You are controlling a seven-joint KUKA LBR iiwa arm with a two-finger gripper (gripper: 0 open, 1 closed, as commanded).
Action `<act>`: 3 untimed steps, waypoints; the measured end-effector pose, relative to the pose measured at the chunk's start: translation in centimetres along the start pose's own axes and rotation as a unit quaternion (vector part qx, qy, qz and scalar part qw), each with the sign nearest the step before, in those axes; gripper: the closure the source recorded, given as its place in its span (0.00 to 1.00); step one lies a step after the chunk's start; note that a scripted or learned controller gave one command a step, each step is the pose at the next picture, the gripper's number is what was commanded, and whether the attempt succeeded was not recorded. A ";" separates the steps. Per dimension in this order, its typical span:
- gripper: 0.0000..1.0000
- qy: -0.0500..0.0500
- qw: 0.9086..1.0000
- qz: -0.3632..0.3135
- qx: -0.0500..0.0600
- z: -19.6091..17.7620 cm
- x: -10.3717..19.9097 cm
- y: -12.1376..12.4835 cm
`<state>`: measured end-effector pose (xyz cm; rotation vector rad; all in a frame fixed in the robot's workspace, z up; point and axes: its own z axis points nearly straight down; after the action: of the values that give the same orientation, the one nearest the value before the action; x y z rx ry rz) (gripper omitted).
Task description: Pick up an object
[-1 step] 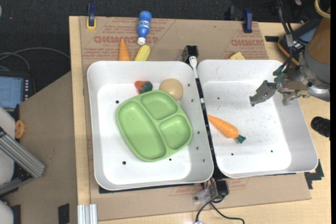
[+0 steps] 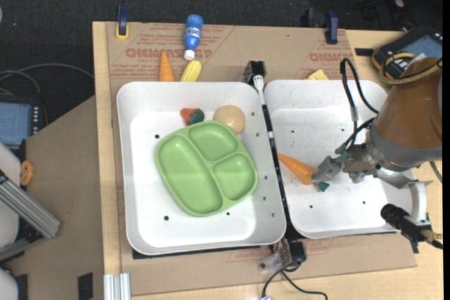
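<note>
Seemingly the gripper (image 2: pixel 322 178) sits just beside the carrot (image 2: pixel 296 166) in the right bin (image 2: pixel 330 221) (jaw state unreadable), so it could nudge it away.

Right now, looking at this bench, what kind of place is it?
Probably a robotics lab's grasping test bench. A grey arm with an orange band reaches over two white bins clamped to a board, toy food such as a carrot and a green divided plate lies in them, and cables trail over dark carpet.
</note>
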<state>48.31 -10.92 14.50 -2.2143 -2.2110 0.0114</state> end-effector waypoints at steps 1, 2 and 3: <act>0.00 -0.001 1.000 -0.001 -0.006 6.3 1.4 2.2; 0.00 -0.003 1.000 -0.002 -0.010 5.9 1.6 7.2; 1.00 -0.003 1.000 0.000 -0.009 4.9 1.5 7.0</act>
<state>55.22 -9.39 9.49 -2.2257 -2.2233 -0.0030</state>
